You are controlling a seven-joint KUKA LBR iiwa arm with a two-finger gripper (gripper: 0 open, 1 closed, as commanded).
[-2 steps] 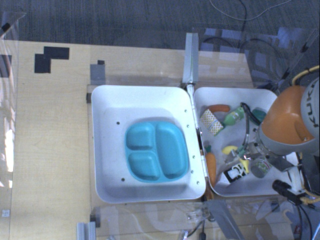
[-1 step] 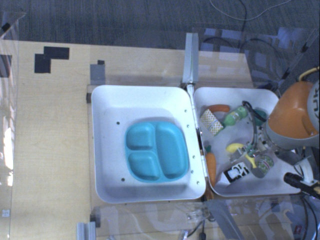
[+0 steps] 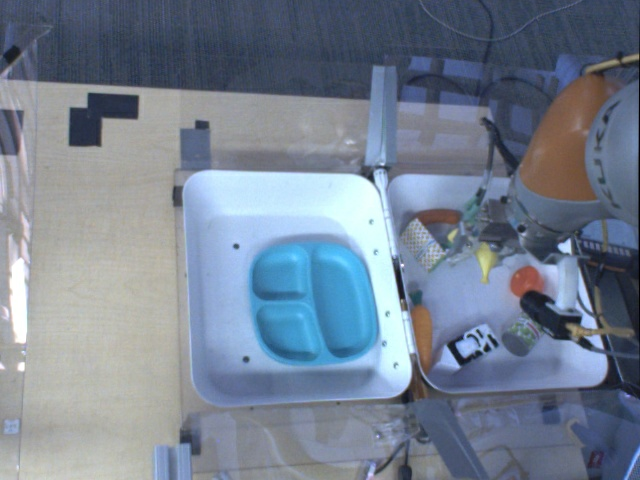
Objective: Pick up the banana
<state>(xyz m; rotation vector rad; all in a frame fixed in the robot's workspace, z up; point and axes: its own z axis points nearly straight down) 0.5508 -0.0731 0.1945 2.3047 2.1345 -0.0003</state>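
The gripper (image 3: 487, 236) sits low over the right bin (image 3: 590, 373), directly above the banana (image 3: 486, 261) (whether it grips the fruit cannot be told). An orange ball (image 3: 527, 281) lies just right of the banana, and a carrot (image 3: 423, 335) lies along the bin's left wall. The left bin (image 3: 215, 268) holds a blue divided tray (image 3: 312, 302).

— Bright, even light from overhead; soft shadow pooled around the blue tray (image 3: 312, 302) in the left bin (image 3: 215, 268).
— Pale glare washing the tabletop (image 3: 100, 268) at far left. Slightly soft overall, small items in the right bin (image 3: 575, 373) blurred, arm (image 3: 570, 158) fuzzy.
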